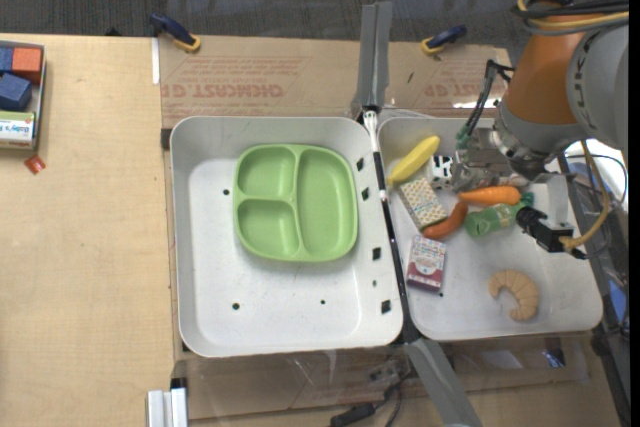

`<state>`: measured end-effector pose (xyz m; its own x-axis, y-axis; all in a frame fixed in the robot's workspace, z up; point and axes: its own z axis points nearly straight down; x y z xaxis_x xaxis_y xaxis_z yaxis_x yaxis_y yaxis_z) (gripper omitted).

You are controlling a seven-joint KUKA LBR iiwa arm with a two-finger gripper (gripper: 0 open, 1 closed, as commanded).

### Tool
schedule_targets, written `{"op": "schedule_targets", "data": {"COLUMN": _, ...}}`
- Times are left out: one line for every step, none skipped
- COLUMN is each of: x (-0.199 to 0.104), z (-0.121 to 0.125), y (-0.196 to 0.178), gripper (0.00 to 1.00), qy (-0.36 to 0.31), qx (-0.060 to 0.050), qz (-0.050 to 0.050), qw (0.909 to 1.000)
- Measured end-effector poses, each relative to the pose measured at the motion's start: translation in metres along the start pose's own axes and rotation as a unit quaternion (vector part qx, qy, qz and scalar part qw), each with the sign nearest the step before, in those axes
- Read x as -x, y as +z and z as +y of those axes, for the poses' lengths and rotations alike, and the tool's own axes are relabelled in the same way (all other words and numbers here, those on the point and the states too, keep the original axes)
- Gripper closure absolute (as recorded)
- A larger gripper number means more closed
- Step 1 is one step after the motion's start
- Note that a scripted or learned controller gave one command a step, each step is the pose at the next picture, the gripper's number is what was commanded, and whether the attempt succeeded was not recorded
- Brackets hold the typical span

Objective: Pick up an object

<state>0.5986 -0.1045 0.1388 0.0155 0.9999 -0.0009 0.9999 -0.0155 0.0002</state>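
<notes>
In the right bin (560, 320), nearest the camera, lie a croissant (515, 294) and a small red carton (427, 264). Beyond them an orange carrot (490, 197), the likely target, lies lengthwise left to right, touching a green toy (488, 221). The gripper (468, 167) hangs just behind it; its opening cannot be told. Crowding could make it snag a neighbour. Farther back lies a banana (414, 158).
</notes>
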Motion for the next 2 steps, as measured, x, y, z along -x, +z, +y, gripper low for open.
{"op": "schedule_targets", "data": {"x": -0.0001, "z": 0.0000, "y": 0.0000, "gripper": 0.00, "qy": 0.000, "qx": 0.000, "qz": 0.000, "qw": 1.0000}}
{"op": "schedule_targets", "data": {"x": 0.0015, "z": 0.0001, "y": -0.0090, "gripper": 1.00, "qy": 0.001, "qx": 0.000, "qz": 0.000, "qw": 1.0000}}
